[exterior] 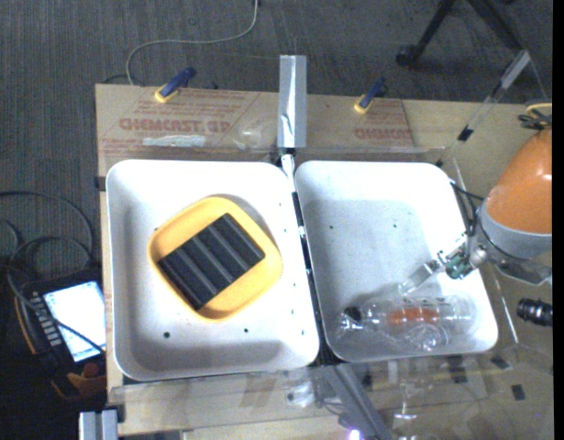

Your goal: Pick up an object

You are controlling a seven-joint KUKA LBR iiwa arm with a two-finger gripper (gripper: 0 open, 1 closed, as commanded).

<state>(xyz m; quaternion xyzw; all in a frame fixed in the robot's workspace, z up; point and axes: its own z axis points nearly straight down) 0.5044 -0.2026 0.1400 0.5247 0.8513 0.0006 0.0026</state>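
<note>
Fingers (426,275) of the gripper, pale and translucent, reach into the right bin (373,191) from about 3 o'clock; whether they stand apart or together cannot be told at this size. Their tips lie just above a clear plastic bottle (410,318) with an orange patch inside, which rests on its side along the bin's 6 o'clock wall, its dark cap pointing toward 9 o'clock. Contact between fingers and bottle cannot be made out. Behind the fingers, the arm (523,200), showing its orange band over grey, enters at 3 o'clock. Left bin (135,191): a yellow block (217,257) with a black ribbed top face lies near the centre, turned at a slant. Both bins sit side by side on the counter (199,122), with two yellow-and-blue clamps (174,84) at its 12 o'clock edge.
</note>
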